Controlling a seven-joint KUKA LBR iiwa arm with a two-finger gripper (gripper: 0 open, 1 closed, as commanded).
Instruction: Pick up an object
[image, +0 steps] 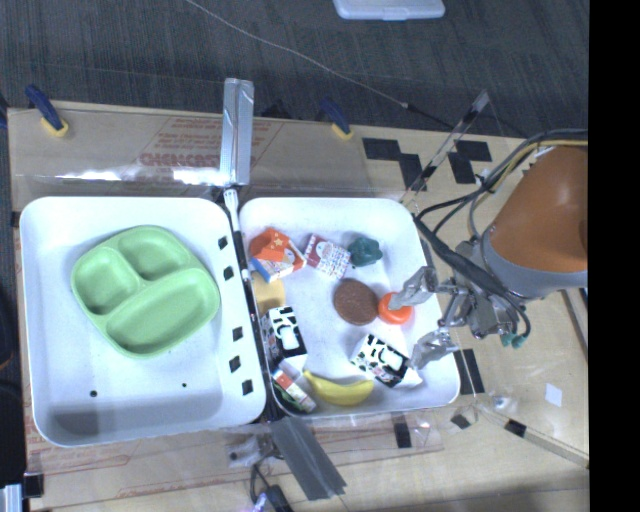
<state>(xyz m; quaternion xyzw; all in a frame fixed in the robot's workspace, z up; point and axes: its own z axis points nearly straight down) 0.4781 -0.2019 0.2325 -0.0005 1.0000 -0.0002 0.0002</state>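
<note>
You have two bins side by side, the left bin (45, 400) holding a divided plate (146, 288), the right bin (330, 210) holding cartons (276, 253) at its far side, a round disc (354, 301) in the middle, and a banana (339, 388) along the near wall, with the gripper (420, 318) over its right edge.

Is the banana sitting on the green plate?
No, the banana lies in the right bin, while the green plate sits in the left bin.
</note>
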